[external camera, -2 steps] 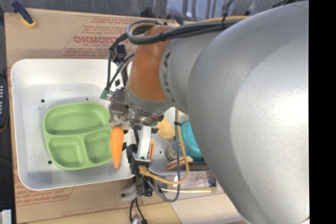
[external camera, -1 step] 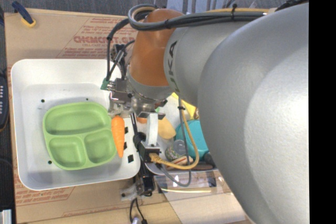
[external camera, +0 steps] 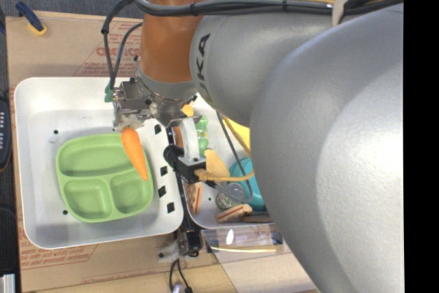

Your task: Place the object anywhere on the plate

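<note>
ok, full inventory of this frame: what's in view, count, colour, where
plate: 1, green, three compartments, in the left bin
carrot: 1, orange, over the plate's right edge, just below the gripper; contact with the plate unclear
left bin: 1, white, holds the plate
right bin: 1, white, mostly hidden under the arm
clutter in right bin: several mixed items, teal, yellow, tan, green; too hidden to name
clamp: 1, blue and yellow, top left on the cardboard
cardboard: brown, under the bins
gripper: 1, dark metal, above the carrot's top end
arm: 1, grey with orange band, from the right
</note>
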{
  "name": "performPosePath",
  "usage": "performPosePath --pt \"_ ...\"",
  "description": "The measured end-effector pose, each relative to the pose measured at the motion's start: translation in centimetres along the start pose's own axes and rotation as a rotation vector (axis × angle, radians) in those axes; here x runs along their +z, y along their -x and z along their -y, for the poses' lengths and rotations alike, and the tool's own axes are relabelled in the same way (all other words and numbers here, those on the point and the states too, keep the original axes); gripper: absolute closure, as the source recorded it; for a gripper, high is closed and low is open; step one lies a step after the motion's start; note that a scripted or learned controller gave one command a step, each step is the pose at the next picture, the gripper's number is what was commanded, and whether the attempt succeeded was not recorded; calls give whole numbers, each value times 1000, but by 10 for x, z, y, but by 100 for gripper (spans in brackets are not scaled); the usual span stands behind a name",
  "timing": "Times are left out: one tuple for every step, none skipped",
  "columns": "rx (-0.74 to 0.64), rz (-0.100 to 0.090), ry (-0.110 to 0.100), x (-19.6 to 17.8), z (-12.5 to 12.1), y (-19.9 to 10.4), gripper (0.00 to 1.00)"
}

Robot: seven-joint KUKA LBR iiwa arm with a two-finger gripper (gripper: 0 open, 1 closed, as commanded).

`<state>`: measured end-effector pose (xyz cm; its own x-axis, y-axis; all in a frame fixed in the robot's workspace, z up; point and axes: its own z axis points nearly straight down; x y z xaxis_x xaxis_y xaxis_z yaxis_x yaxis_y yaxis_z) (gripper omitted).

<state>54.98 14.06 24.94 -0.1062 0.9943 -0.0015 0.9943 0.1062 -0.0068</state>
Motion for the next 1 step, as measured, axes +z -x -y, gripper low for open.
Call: performPosePath --pt "1 -1 -1 0 0 0 0"
